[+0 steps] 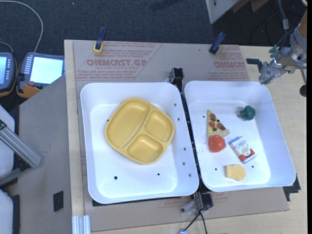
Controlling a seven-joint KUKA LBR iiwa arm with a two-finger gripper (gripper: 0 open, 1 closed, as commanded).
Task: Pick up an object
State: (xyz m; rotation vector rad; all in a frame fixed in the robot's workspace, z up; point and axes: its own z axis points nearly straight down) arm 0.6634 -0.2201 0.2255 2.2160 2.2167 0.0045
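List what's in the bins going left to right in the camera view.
yellow divided plate → pizza slice → cheese wedge → small carton → green ball. The red tomato sits just under the pizza slice and overlaps it sideways, so I left it out.

- Two bins are sitting side by side on the surface (pixel 78 130).
- A divided plate (pixel 140 130) is lying in the left bin (pixel 97 179).
- In the right bin (pixel 273 130), a pizza slice (pixel 215 123) is lying just behind a tomato (pixel 217 143).
- A small carton (pixel 242 149) is resting right of them, a ball (pixel 247 112) behind, a cracker (pixel 236 172) in front.
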